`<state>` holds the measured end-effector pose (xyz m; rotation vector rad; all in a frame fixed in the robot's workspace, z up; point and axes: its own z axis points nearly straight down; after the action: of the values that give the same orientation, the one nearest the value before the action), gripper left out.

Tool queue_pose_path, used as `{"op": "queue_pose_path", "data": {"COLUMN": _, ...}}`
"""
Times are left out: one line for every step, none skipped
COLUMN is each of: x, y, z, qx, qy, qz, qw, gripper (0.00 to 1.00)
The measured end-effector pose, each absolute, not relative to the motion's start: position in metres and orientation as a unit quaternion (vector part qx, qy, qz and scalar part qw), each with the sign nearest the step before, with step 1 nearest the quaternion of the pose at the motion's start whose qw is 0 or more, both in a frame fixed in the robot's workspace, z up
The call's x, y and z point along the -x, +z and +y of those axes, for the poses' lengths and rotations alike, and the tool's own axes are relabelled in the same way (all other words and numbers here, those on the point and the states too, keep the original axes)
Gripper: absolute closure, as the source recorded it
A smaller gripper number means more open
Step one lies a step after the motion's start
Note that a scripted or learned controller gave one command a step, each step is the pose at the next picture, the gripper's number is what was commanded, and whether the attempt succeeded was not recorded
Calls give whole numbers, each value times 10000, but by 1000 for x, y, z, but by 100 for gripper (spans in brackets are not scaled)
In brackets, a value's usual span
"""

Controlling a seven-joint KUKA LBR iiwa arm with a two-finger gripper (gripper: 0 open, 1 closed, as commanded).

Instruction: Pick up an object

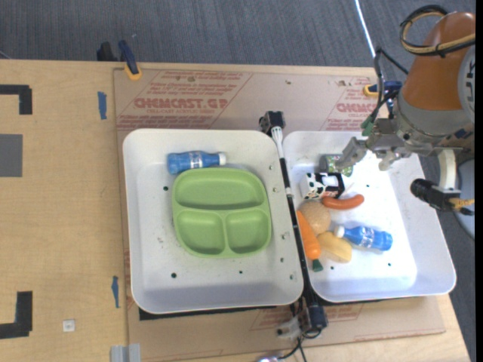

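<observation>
Overhead, you see the gripper (337, 166) hanging low over the far-left part of the right bin (407, 274), just beyond the black-and-white cow toy (321, 182). You cannot tell whether its jaws are open or closed. Just nearer than the cow toy lies a red sausage (343, 200). Nearer still sit a tan potato (317, 217), an orange carrot (308, 239) along the bin's left wall, a yellow piece (336, 248) and a blue bottle (368, 237). Left of the cow toy, the left bin (143, 225) holds a green divided tray (222, 210) and another blue bottle (195, 161). Both bins rest on the desk (60, 202).
</observation>
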<state>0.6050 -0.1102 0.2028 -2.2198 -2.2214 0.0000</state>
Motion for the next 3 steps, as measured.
{"op": "queue_pose_path", "data": {"x": -578, "y": 107, "z": -102, "qx": 6457, "qy": -29, "qz": -7635, "qw": -55, "gripper": 0}}
{"op": "queue_pose_path", "data": {"x": -580, "y": 93, "z": -98, "qx": 6186, "qy": -55, "qz": -7857, "qw": -95, "gripper": 0}}
{"op": "queue_pose_path", "data": {"x": -620, "y": 88, "z": -103, "qx": 6235, "qy": 142, "qz": -7813, "qw": 231, "gripper": 0}}
